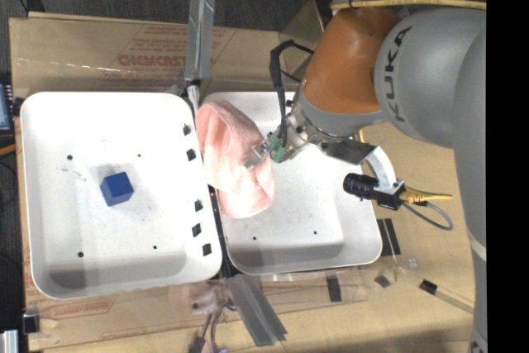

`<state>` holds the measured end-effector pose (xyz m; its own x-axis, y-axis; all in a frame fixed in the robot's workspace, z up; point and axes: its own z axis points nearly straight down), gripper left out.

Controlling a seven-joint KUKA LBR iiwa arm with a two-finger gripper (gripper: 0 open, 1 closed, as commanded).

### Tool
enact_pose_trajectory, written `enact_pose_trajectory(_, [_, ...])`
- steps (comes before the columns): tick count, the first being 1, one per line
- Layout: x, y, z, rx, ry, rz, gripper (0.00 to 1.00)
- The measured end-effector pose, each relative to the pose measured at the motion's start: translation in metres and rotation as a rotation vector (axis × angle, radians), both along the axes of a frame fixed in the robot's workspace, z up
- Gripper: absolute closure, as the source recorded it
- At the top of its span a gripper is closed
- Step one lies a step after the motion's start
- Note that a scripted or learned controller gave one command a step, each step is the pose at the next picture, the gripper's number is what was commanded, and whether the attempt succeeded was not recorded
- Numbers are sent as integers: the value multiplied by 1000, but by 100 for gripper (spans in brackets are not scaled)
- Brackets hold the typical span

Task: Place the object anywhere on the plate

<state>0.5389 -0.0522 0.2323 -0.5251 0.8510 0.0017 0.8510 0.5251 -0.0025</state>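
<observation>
- Camera view from above takes in two shallow white bins side by side on the bench
- left bin (pixel 50 178) holds a small blue cube (pixel 117 188), lying on the floor of the bin toward its left half
- right bin (pixel 331 236) holds a pink plate (pixel 235 157), tilted against the bin's left wall, near the divide between the bins
- grey arm (pixel 430 70) with its orange band (pixel 351 62) reaches in from the right, over the right bin
- gripper (pixel 275 150) sits at the plate's right edge, touching or just above it; whether it is open or closed cannot be told
- cube and plate lie well apart, in separate bins
- black cable piece (pixel 368 188) hangs beside the wrist
</observation>
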Motion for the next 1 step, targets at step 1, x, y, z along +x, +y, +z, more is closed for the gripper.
enact_pose_trajectory(1, [0,1,0,0,0,5,100])
